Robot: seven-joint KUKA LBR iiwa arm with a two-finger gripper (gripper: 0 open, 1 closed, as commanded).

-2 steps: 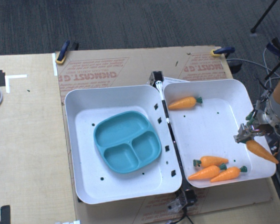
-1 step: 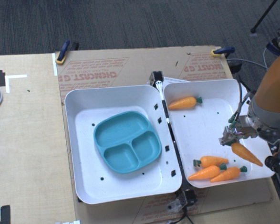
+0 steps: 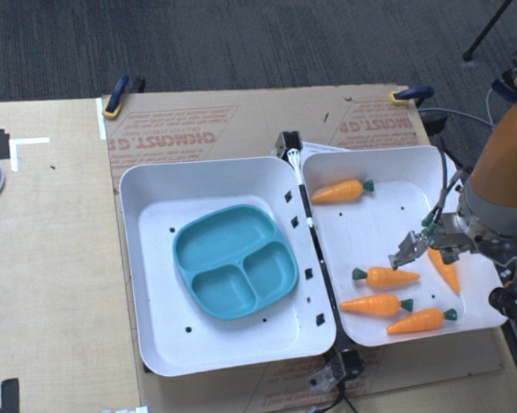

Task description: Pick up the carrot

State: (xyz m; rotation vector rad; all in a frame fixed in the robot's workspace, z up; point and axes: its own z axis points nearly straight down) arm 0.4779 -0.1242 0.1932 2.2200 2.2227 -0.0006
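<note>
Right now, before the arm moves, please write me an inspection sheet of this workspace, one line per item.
Surface: cardboard sheet under two white bins; right bin, left bin.
Job's things: five carrots in the right bin; one lies beside the gripper.
Clutter: teal divided plate in the left bin.
Grippers: gripper low over the right bin; jaws unclear.
Cables: cable at the front edge.
Surroundings: dark carpet.

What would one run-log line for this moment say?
gripper: over right bin, by a carrot | grasp: unclear | carrots in bin: five | left bin: teal tray
</note>
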